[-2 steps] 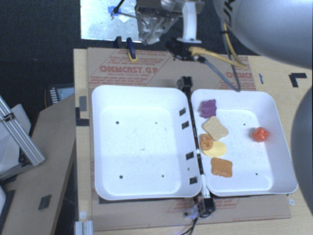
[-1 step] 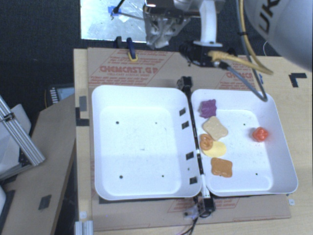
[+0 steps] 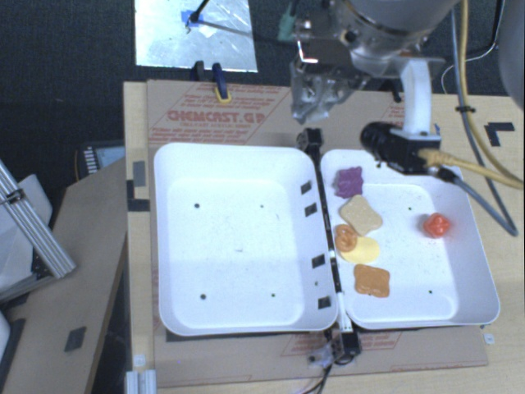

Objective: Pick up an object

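The right bin (image 3: 459, 302) holds several small pieces. A purple piece (image 3: 349, 180) lies near its far left corner, and a tan block (image 3: 361, 216) sits just in front of it. An orange ring-like piece (image 3: 345, 237), a pale yellow disc (image 3: 365, 250) and an orange-brown piece (image 3: 372, 280) follow toward the front. A red piece (image 3: 435, 225) lies alone on the right side. My gripper (image 3: 314, 109) hangs high above the far rim, over the divide between the two bins, with nothing seen in it.
The left bin (image 3: 234, 240) sits beside the right one on a cardboard sheet (image 3: 213, 113). A shiny metal plate (image 3: 197, 23) lies beyond the bench. Yellow and grey cables (image 3: 476, 175) trail over the right bin's far right corner.
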Robot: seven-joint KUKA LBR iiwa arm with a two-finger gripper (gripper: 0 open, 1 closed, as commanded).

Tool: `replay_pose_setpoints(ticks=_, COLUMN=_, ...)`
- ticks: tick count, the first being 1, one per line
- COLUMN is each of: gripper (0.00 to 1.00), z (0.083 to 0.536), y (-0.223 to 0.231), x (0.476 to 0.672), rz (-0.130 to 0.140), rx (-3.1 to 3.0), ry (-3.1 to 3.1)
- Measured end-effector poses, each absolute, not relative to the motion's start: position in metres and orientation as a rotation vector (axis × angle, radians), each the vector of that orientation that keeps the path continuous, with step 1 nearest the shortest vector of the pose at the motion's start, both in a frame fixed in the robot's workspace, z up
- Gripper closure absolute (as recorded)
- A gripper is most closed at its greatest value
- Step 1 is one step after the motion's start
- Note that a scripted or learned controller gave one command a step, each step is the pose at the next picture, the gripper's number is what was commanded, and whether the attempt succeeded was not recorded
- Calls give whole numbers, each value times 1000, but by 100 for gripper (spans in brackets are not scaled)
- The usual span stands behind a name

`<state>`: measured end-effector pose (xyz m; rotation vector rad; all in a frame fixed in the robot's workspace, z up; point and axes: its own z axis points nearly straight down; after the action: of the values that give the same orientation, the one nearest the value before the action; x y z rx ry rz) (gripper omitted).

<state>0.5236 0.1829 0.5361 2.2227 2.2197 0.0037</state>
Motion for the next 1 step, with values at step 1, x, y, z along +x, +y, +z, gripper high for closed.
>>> replay_pose_setpoints(ticks=1, gripper=100, z=518, y=238, x=484, rz=0, rx=2211, ry=2235)
